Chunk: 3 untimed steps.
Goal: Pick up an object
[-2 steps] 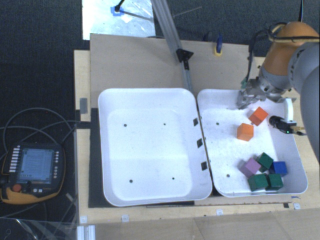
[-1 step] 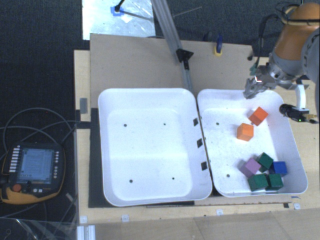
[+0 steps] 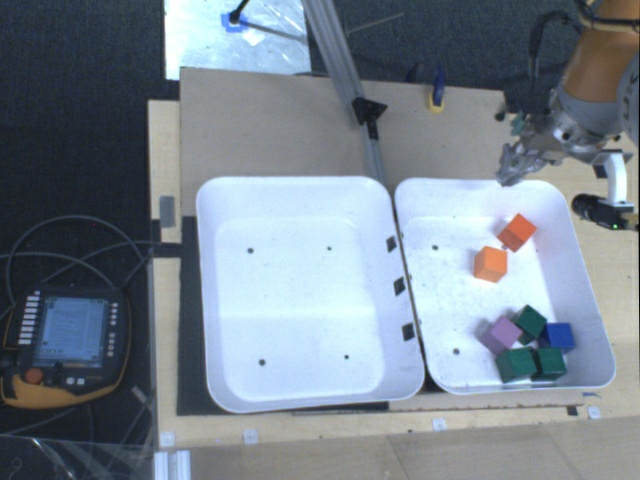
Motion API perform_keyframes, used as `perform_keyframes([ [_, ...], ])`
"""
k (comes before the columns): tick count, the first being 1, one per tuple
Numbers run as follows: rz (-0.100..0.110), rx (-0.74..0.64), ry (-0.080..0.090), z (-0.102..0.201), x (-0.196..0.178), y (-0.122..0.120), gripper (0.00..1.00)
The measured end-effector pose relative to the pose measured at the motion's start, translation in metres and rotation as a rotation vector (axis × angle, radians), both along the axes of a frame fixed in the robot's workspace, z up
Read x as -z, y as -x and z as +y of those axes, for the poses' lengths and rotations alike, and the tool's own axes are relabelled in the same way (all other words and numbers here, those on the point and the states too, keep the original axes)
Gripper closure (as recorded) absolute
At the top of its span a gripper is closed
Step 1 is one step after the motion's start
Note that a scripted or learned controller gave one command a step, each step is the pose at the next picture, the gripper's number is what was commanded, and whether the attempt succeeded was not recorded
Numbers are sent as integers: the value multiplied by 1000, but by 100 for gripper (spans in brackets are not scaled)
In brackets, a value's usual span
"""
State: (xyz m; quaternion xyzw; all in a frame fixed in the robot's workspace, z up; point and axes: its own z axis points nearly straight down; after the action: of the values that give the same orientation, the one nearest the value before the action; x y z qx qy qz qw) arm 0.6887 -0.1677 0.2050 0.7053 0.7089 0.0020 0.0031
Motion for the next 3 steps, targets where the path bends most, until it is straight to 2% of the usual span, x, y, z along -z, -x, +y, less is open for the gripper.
perform_keyframes([
  [1,6,-3,-2,39,-1,22,100],
  [3,8,-5,-4,137,9,60,100],
])
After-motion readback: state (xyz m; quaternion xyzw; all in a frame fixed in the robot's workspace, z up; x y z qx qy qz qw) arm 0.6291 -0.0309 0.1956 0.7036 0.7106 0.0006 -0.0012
